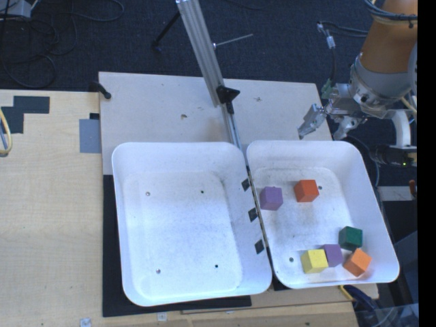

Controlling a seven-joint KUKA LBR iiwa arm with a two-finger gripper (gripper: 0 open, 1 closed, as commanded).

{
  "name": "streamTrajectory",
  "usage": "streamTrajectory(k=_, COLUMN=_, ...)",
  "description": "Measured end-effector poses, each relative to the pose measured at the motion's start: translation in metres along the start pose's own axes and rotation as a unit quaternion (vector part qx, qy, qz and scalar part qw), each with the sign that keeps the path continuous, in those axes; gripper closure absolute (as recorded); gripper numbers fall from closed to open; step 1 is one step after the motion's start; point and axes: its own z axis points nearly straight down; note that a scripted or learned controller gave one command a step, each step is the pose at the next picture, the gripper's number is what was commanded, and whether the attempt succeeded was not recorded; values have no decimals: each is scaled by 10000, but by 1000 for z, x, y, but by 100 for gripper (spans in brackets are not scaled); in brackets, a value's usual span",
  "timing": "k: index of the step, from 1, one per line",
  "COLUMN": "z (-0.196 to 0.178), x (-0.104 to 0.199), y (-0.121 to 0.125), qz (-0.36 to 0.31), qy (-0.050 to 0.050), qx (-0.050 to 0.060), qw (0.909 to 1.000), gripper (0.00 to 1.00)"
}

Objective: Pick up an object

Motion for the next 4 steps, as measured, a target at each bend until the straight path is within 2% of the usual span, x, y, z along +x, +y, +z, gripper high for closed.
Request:
streamTrajectory(k=1, z=130, x=-57, y=-4, qz=41, qy=4, qx=39, qw=10000, gripper=0)
streamTrajectory(k=2, z=201, x=-46, y=-32, qz=31, qy=5, qx=-5, qw=10000, gripper=0)
streamTrajectory(k=3, z=157, x=-49, y=-59, qz=34, qy=6, qx=-5, qw=10000, gripper=0)
streamTrajectory(k=4, z=201, x=-21, y=-14, qz=9, qy=-3, qx=-20, qw=10000, gripper=0)
